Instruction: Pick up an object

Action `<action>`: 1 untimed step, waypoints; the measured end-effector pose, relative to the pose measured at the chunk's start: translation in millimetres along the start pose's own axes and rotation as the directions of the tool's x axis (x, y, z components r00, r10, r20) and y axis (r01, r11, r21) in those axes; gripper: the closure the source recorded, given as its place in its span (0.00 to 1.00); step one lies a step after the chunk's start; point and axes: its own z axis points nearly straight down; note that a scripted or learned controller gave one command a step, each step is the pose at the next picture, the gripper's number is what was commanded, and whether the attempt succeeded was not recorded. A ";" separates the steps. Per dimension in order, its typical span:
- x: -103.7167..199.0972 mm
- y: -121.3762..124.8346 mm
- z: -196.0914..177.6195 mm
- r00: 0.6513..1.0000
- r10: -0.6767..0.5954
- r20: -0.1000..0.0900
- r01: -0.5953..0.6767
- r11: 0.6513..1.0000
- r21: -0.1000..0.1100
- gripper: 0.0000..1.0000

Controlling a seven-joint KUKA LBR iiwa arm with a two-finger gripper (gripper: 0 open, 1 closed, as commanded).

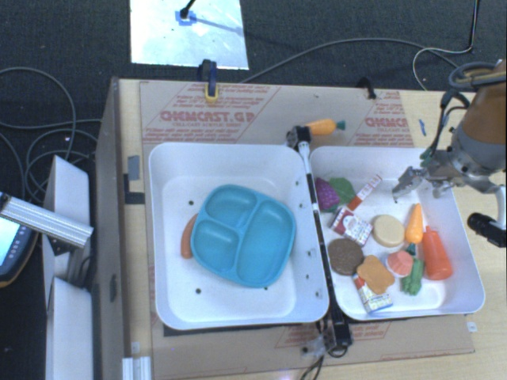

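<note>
Start at the left bin (170,212): you have a blue divided plate (242,234) sitting in its middle, with an orange sausage-shaped toy (187,237) tucked against the plate's nine o'clock edge. Nothing there is being reached for.

Move to the right bin (467,279), where the pile of toy food lies: a purple and green piece (331,191) at about ten o'clock, a small red-and-white packet (350,225), a brown disc (345,255), a pale round biscuit (388,230), a carrot (414,222) and a red-orange bottle shape (436,255) toward three o'clock.

The gripper (417,178) hovers at the bin's one o'clock corner, fingers spread apart with nothing between them. By my reading the pick has not begun: no item is lifted, and the descent, closing and lift are all left to do. The carrot, just below the fingers, looks the likeliest target; it is small, smooth and tapered.
</note>
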 end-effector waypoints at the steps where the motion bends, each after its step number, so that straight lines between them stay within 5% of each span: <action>1: -13.2 -30.5 76.0 1.000 -0.001 0.000 0.001 1.000 -0.011 0.00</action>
